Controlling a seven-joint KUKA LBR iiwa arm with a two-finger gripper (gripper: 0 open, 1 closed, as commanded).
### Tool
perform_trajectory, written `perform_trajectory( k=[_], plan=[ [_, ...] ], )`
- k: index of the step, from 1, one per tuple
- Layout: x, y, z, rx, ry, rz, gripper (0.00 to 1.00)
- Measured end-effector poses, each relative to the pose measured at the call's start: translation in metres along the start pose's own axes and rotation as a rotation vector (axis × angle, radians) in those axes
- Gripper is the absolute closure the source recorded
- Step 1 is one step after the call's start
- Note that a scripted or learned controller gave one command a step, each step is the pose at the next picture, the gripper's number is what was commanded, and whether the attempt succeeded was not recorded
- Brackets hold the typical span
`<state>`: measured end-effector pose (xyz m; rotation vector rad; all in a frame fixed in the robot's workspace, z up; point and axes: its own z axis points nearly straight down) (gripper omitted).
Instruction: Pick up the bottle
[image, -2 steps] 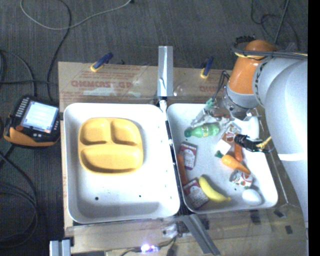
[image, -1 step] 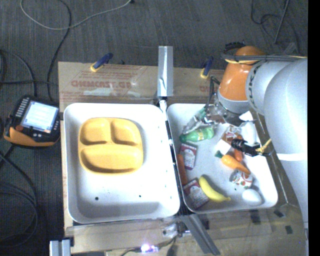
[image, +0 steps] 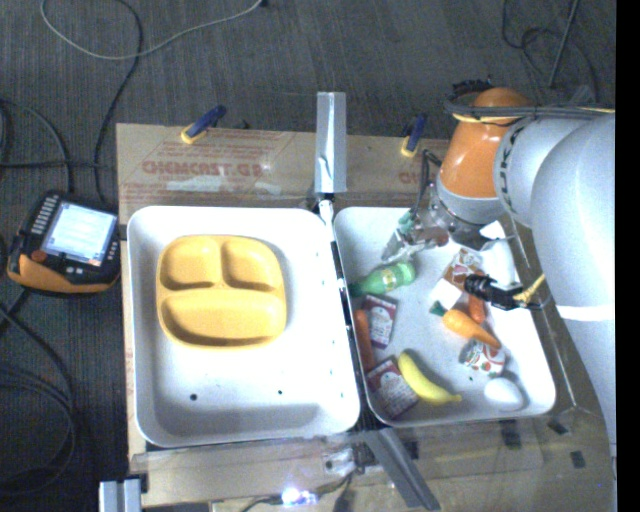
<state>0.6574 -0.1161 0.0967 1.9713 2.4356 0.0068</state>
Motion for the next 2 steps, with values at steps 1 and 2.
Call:
perform_trajectory(
  k=[1,2],
  plan=[
    [-0.037,-0.113,0.004,-0.003,-0.004,-0.155,1.00],
    [-0.037,-0.085,0.005,-0.002,0.001,-0.101,1.00]
  ],
)
